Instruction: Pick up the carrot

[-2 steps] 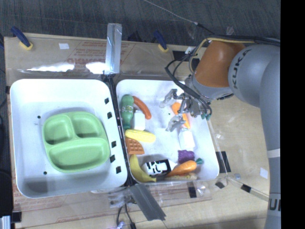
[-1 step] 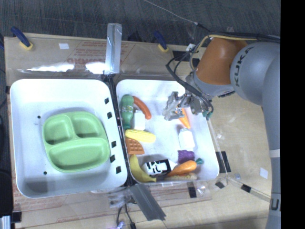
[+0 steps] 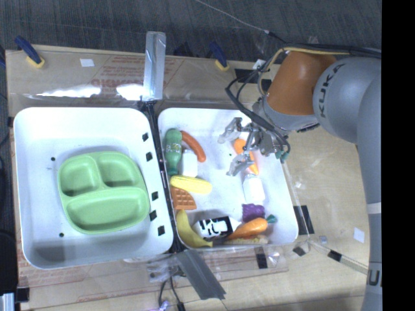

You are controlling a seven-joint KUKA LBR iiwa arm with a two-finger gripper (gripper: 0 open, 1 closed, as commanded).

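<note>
Gripper (image 3: 237, 149) spread wide over right bin (image 3: 285, 193) — carrot (image 3: 253, 227) well apart, near front wall.

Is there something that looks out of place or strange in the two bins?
Nothing looks spilled or broken. The gripper is over the right bin's upper part, while the carrot lies at its lower edge beside a purple item. The green tray sits alone, slightly askew, in the left bin.

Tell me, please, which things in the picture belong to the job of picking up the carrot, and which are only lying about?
Belong to the job:
carrot, at the right bin's near edge
gripper, over the right bin's far part

Only lying about:
green tray in the left bin
banana
waffle
sausage
purple grapes
</note>
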